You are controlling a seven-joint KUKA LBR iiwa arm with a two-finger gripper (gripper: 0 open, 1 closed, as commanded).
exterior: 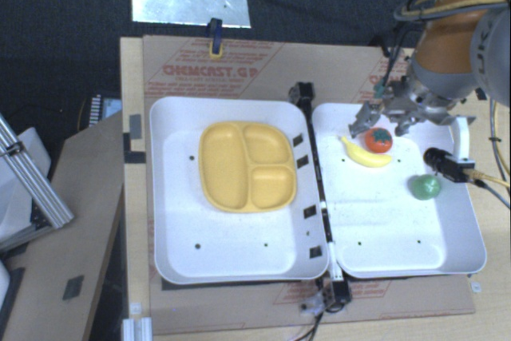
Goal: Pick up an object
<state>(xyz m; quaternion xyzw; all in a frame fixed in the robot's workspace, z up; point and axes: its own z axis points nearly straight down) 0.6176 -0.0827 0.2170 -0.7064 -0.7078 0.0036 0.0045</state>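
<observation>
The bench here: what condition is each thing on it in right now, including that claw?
Gripper: open, fingers spread above the tomato, holding nothing.
Tomato: loose in the right bin, touching the banana.
Banana: lying flat in the right bin.
Green ball: resting apart from the others, near the right bin's edge.
Yellow divided plate: right way up in the left bin, compartments bare.

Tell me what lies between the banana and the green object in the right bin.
Nothing: in the camera view, bare white bin floor separates the banana from the green object.
</observation>
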